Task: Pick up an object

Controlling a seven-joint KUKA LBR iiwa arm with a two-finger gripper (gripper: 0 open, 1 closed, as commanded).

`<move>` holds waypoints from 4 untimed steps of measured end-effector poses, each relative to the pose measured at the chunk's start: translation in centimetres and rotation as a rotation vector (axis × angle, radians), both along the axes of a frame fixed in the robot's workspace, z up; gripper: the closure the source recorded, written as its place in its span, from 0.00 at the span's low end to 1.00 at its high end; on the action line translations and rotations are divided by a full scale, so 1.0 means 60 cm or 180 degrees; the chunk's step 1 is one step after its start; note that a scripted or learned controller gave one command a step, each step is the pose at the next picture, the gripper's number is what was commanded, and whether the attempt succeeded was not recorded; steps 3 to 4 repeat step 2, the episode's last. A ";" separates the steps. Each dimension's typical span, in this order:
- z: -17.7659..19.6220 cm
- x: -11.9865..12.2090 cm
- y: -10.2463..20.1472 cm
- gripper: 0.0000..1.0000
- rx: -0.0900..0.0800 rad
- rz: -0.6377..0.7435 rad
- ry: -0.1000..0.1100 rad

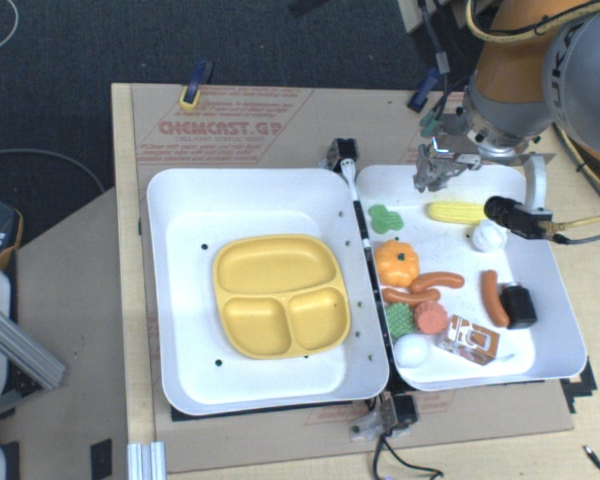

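Starting with the big grey arm (540,58), reaching in from the right over the far end of the right bin (565,343). Leaving the left bin (180,298) alone, with just a yellow plate (277,295) sitting in it. Hanging the gripper (442,173) over the bare white floor at the far end of the right bin, near the corn (458,211) but not touching it. Not being able to tell if open or squeezed shut. Seeing nothing held in it.

Probably going for the corn, lying flat on its side, nearest of all the toys. Turning to grab across the thin way, not along the long way. Sliding over a little, then coming straight down on the middle. Skipping the crowded toys nearer the front: the pumpkin (397,263), the sausage (493,298), the black block (520,305) just beside it. Minding the green leaf (385,218) off the corn's left end. Steering away from the white ball (488,236) just beside the right end, for fear of knocking it rolling. Squeezing gently, then lifting slowly and checking for the corn coming up too.
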State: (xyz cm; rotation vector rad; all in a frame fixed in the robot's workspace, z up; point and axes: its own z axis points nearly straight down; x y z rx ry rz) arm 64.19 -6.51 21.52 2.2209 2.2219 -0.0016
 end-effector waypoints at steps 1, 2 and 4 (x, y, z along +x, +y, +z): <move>0.009 -0.005 -0.010 1.00 0.0001 -0.0004 -0.0005; 0.034 0.002 0.001 1.00 0.0000 0.0003 -0.0017; 0.034 0.002 0.001 1.00 0.0000 0.0003 -0.0017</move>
